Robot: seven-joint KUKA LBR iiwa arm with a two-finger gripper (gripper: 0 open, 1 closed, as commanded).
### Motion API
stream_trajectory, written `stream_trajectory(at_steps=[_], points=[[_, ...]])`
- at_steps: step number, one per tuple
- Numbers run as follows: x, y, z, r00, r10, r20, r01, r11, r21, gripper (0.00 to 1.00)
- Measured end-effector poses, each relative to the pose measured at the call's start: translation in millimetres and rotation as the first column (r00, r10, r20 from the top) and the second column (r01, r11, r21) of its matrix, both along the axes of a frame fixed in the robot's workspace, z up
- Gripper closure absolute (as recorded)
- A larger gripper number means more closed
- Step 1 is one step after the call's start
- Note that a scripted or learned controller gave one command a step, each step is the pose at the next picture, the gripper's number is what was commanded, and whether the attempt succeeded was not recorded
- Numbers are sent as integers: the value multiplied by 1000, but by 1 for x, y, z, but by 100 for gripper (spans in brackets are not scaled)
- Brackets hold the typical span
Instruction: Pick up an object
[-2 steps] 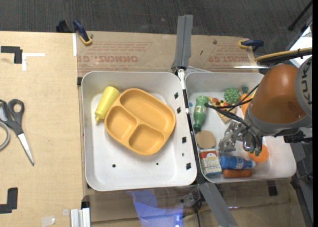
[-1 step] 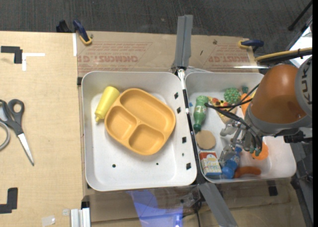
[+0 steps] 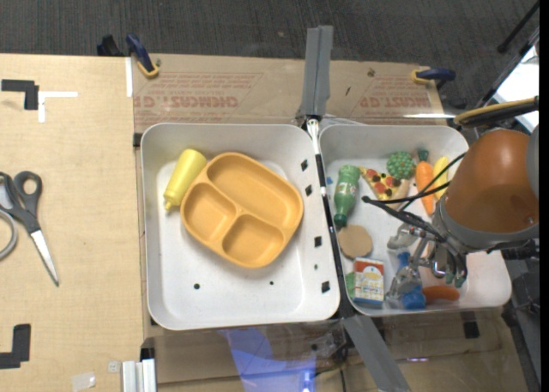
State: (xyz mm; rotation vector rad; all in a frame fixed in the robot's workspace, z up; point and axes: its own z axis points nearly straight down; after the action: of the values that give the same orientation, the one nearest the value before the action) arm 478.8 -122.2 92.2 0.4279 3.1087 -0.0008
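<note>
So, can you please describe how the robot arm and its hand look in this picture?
The arm ends in a large rounded orange band with grey below it. Thin black cables and a yellow one run across it. The hand is small, metallic silver-grey, with slim parts and dark wiring around its base.

tray (image 3: 243, 210) orange | bottle (image 3: 345, 195) green | bins (image 3: 163, 296) white | mustard bottle (image 3: 184, 177) yellow

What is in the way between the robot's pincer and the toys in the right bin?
Nothing visible is in the way. The pincer is low in the right bin, right among the toys: the blue piece and orange piece lie just below it, and the small carton is beside it.
</note>
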Motion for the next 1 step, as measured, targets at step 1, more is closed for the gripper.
stream_trajectory(at_steps=[1], points=[[27,-33,1,995,104,1,-104,995,-1,0]])
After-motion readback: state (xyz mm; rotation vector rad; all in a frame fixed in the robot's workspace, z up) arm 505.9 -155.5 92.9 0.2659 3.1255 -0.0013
